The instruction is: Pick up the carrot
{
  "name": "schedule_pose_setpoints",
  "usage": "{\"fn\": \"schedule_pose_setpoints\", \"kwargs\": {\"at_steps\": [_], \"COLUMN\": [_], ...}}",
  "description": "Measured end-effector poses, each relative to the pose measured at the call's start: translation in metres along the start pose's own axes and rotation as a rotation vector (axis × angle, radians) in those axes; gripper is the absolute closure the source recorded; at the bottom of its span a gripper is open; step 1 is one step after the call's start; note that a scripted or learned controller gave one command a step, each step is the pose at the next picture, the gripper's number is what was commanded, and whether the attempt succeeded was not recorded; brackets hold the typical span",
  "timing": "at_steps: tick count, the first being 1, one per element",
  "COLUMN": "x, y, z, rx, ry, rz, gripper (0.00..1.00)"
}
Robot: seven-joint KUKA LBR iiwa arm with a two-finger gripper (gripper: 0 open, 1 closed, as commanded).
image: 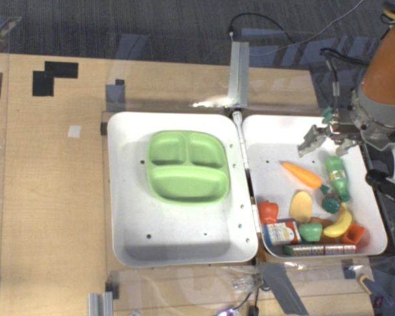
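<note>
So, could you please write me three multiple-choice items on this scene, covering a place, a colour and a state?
1. Where does the carrot lie?
A. right bin
B. left bin
C. bare bench

2. What colour is the divided plate?
A. red
B. blue
C. green

3. How does the hand stand to the carrot?
A. clamped on it
B. apart from it, nothing between its fingers
C. pinning it flat

Answers:
1 A: it lies in the right bin among other toy food.
2 C: the plate is plainly green.
3 B: the hand sits up and right of the carrot.
</note>
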State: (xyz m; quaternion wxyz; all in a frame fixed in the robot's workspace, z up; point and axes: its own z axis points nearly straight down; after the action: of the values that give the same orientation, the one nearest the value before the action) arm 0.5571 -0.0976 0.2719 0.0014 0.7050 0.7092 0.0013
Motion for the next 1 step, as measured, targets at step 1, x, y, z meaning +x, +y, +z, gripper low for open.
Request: {"fn": "schedule_pose_setpoints", "kwargs": {"at_steps": [1], "x": [-0.0375], "y": [0.0135], "z": [0.1149], "rx": [0.002], "ry": [0.000], "rz": [0.190], "gripper": [0.00]}}
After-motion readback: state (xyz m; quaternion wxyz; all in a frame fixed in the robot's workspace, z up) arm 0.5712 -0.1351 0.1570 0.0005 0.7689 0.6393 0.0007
